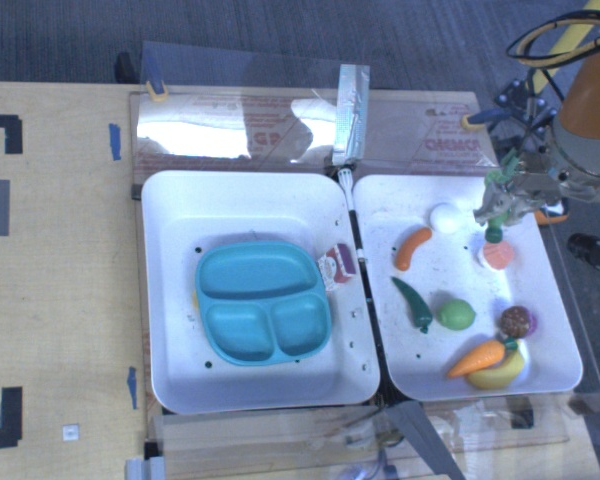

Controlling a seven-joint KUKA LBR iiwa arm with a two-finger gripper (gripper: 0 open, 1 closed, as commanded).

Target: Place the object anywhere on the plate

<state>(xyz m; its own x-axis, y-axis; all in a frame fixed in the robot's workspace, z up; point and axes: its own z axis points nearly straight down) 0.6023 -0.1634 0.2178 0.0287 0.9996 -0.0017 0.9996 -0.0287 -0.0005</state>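
A blue three-compartment plate (263, 300) lies in the left white bin (170, 208). In the right bin (555, 363), my gripper (502, 211) hangs at the far right side. It is just above a pink round toy with a green top (497, 256), and a white egg (445, 216) sits to its left. An orange pepper (412, 248), a dark green chili (414, 304), a green lime (456, 315), a dark purple-brown fruit (516, 320), a carrot (477, 358) and a yellow banana (506, 371) also lie in that bin.
A small white-and-red packet (338, 265) rests against the plate's right edge in the left bin. A clear plastic sheet (240, 128) and a metal strip (351, 113) sit behind the bins. Cables (555, 43) hang at the upper right.
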